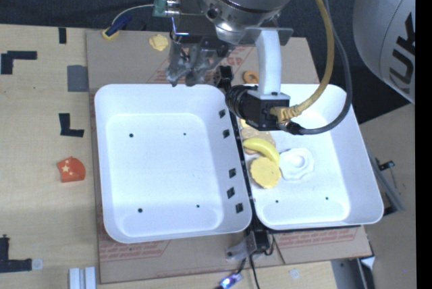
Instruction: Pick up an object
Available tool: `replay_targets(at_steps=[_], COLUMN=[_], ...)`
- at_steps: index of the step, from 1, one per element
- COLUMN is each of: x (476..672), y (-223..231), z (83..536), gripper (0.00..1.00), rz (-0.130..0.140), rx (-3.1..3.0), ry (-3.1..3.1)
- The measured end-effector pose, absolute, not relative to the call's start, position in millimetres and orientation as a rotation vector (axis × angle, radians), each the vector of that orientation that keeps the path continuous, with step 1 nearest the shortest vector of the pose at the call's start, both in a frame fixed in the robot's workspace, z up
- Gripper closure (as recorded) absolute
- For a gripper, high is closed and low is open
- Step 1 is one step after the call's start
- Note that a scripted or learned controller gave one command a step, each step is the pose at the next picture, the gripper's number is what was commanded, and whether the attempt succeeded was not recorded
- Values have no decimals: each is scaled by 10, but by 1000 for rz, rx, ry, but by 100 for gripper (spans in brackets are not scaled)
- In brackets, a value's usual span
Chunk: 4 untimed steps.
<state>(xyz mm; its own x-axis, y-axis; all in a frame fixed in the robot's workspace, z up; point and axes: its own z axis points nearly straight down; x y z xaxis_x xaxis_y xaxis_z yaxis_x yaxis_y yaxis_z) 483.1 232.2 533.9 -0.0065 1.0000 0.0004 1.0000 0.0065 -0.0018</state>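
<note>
My gripper (187, 69) hangs over the back rim of the left bin (162, 166), just behind its far wall, and nothing can be seen held in it. In the right bin (324, 203), a yellow banana (260, 146) lies near the left wall. A round yellow piece (265, 173) sits just in front of it, and a white fried-egg toy (295, 163) lies beside them. The arm's black cable fitting (260, 107) hangs over the back left of the right bin and hides part of its floor.
A small yellow object (158, 42) and an orange ring-like piece (250, 76) lie on the cardboard behind the bins. A red object (71, 169) sits on the bench left of the left bin. The arm's big body looms over the upper right.
</note>
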Motion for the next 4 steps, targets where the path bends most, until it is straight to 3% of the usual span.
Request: replay_targets(at_steps=[1, 2, 3, 4], x=[4818, 4838, 4835, 4826], y=[2331, 2335, 2334, 2330], z=[3945, 4873, 5379, 4349], gripper=[100, 100, 100, 100], rz=[28, -12, -7, 21], rx=[-2215, -2219, -2219, -2217], ry=[-2219, -2226, -2226, -2220])
